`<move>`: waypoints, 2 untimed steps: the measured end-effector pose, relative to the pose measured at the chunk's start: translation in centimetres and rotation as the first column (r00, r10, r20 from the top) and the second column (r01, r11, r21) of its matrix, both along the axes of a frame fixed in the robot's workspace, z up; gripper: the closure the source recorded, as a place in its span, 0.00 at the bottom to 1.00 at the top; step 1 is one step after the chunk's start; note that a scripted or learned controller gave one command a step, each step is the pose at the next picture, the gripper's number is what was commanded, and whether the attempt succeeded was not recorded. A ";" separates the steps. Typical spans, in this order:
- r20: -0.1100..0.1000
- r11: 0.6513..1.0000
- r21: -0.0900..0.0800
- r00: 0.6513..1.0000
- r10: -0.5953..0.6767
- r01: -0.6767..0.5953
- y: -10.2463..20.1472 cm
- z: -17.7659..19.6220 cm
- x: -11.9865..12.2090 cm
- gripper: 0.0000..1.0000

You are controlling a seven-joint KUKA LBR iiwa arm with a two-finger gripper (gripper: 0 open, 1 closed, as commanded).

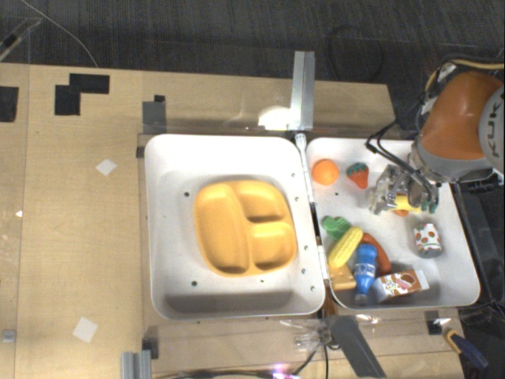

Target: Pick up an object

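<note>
Reaching from the right, the hand (pixel 404 196) hangs low over the right bin (pixel 465 279).

Both bins (pixel 170 290) are white, on a pale wood worktop (pixel 71 235) marked with black squares. The divided tray (pixel 245 226) is yellow. An orange ball (pixel 324 171), a red strawberry with green top (pixel 358 175), a yellow corn cob (pixel 345 247), a blue bottle (pixel 365 268), and a white can spotted red (pixel 427 238)
</note>
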State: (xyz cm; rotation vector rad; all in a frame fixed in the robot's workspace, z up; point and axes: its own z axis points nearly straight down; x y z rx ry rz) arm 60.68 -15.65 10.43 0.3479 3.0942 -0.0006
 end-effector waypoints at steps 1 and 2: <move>-0.001 1.000 0.000 1.000 0.000 0.000 0.0 0.0 0.0 0.00; -0.017 0.994 0.003 0.994 -0.106 0.106 -2.9 -1.7 4.0 0.00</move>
